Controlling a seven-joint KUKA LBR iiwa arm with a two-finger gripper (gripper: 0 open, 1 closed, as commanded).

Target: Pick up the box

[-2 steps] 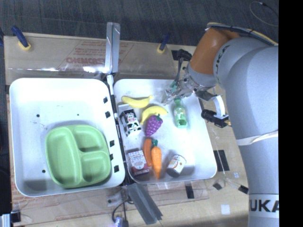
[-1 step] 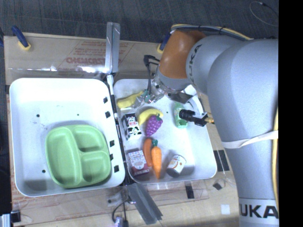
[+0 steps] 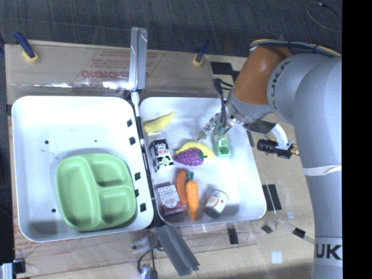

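Nearest the camera, at the right bin's [image 3: 247,182] front edge, lies the box [image 3: 169,199], a small dark red carton tucked into the front-left corner, just beside a carrot [image 3: 191,193]. A black-and-white carton [image 3: 161,153] sits behind it, then purple grapes [image 3: 190,157] and a banana [image 3: 159,122]. Well apart from the box, toward the bin's far right, the gripper [image 3: 219,133] hangs over a green object [image 3: 222,146]; whether its fingers are parted cannot be told.
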